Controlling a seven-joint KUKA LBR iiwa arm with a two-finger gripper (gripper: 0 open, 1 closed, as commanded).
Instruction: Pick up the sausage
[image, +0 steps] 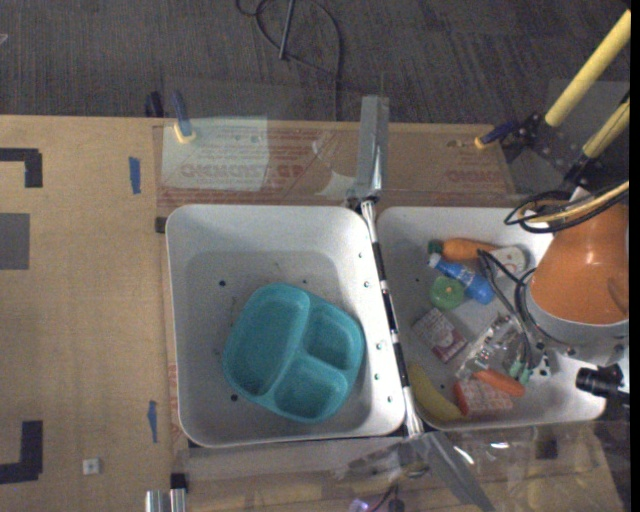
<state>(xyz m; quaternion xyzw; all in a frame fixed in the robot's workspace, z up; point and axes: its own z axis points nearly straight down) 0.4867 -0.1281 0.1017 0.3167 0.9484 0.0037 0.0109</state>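
Orange-banded arm (578, 270) hangs over the right bin (400, 262) – its end effector (503, 352) sits low among the clutter, state I cannot tell. A reddish sausage (483, 398) lies beside the banana (432, 393) – the grasp looks pending; next comes centring over it.

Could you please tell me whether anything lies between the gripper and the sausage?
Probably yes. The gripper hangs over the right bin. The reddish piece I take for the sausage lies toward the bin's near edge, beside the banana. An orange carrot-like toy lies between them, crowding the approach.
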